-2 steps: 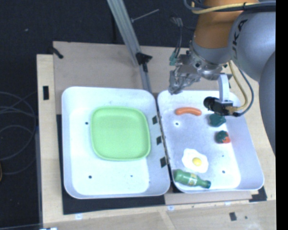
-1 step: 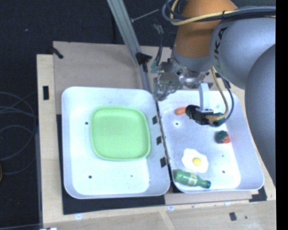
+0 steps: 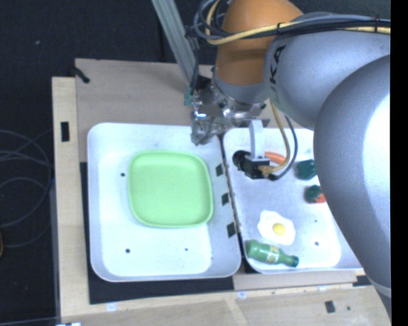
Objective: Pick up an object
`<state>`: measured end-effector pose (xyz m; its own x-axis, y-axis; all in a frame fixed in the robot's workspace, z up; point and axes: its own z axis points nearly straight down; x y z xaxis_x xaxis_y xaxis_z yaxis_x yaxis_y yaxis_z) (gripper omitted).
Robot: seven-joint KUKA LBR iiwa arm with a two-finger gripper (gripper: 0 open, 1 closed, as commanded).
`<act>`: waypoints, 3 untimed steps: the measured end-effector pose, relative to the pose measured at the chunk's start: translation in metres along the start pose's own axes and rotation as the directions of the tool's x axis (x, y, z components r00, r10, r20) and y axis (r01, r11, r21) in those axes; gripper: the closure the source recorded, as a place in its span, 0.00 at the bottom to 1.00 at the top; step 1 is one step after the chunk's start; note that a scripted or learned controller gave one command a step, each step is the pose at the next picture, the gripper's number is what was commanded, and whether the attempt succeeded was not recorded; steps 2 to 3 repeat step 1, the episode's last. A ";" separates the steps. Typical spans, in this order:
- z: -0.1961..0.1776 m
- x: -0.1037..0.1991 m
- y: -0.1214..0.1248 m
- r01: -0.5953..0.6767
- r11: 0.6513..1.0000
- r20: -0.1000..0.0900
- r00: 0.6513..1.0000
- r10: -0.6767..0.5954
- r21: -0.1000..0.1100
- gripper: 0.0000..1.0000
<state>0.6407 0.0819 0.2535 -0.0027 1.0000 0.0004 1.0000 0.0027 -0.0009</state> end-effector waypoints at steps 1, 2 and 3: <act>-0.001 -0.002 0.000 -0.003 1.000 0.000 1.000 0.003 -0.001 0.00; -0.001 -0.002 0.000 -0.003 1.000 0.000 1.000 0.003 -0.001 0.00; -0.001 -0.002 0.000 -0.003 1.000 0.000 1.000 0.003 -0.001 0.00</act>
